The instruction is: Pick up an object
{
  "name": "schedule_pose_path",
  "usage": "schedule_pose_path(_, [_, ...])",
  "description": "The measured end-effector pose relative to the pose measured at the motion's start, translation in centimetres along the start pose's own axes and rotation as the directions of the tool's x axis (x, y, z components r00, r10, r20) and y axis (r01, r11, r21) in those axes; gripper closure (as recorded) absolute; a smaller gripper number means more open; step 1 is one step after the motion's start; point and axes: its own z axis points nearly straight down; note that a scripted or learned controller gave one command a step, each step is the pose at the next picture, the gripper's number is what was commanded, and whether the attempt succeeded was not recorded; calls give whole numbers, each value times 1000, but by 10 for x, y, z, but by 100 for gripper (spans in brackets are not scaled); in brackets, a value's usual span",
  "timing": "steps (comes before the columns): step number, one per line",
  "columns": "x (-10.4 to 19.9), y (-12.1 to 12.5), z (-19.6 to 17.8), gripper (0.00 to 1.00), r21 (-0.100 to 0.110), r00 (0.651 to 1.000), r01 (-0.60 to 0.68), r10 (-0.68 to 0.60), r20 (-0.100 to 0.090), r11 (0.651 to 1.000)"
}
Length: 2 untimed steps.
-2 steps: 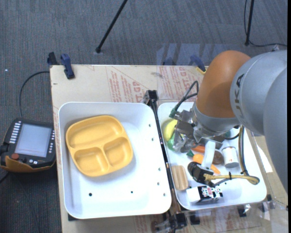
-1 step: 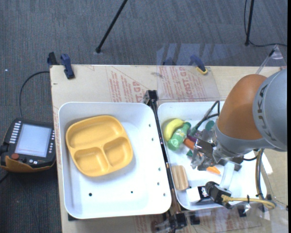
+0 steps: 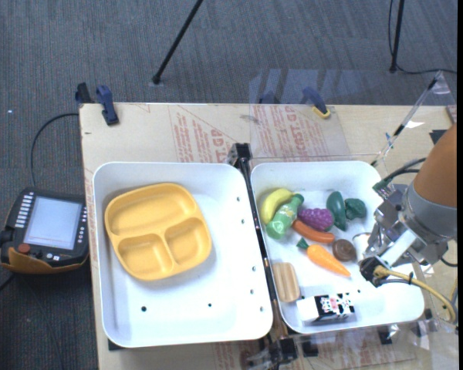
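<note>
The right bin (image 3: 370, 177) holds several toy foods: a yellow banana (image 3: 275, 201), a green vegetable (image 3: 285, 216), purple grapes (image 3: 316, 219), a long red-orange carrot (image 3: 312, 231), a second orange carrot (image 3: 327, 260), a brown round piece (image 3: 344, 249), a green pepper (image 3: 336, 206) and a dark green piece (image 3: 356, 208). Near the front lie a tan block (image 3: 285, 281) and a white carton with black spots (image 3: 326, 307). My gripper (image 3: 383, 239) hangs over the bin's right side, just right of the brown piece. Nothing shows in its grasp.
The left bin (image 3: 116, 314) holds a yellow divided plate (image 3: 157, 230). A handheld controller (image 3: 46, 230) lies off the bench to the left. Clamps (image 3: 106, 105) grip the bench's back edge, and tripod legs stand behind it.
</note>
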Motion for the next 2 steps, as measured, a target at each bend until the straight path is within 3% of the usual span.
schedule_pose_path(1, [-8, 103, 26, 100, 1, 989, 149, -149, 1, 989])
schedule_pose_path(2, [-7, 102, 20, 100, 11, 988, 151, -151, 2, 988])
